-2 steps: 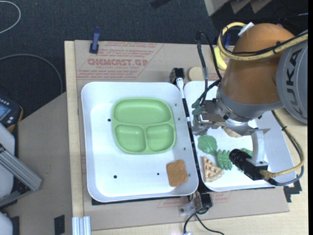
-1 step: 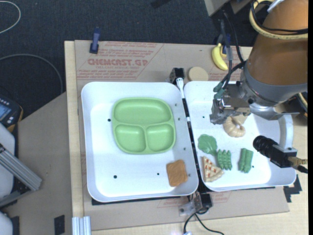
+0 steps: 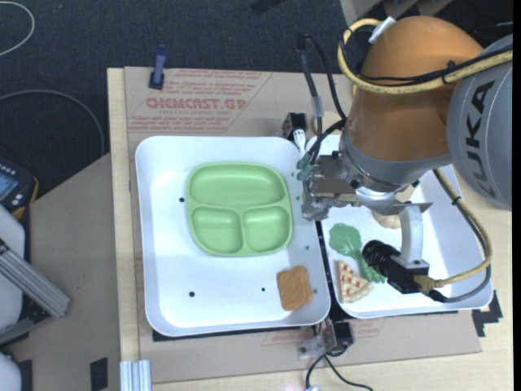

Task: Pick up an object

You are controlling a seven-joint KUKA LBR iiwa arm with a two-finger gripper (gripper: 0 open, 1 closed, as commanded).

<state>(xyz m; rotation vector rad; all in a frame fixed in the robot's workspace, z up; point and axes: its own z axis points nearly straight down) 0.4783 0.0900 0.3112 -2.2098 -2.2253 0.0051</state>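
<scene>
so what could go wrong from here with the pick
1. The gripper hangs about over the adjoining rims of the left bin and right bin; coming straight down, it may hit a rim instead of an object.
2. In the right bin, the green leafy piece and the waffle-patterned wedge lie close together near the wall, so a grab might nudge one away or snag both.

Your arm (image 3: pixel 488 129) comes in from right, orange band (image 3: pixel 411 63) above wrist, end effector (image 3: pixel 319 192) hanging low at left.
</scene>
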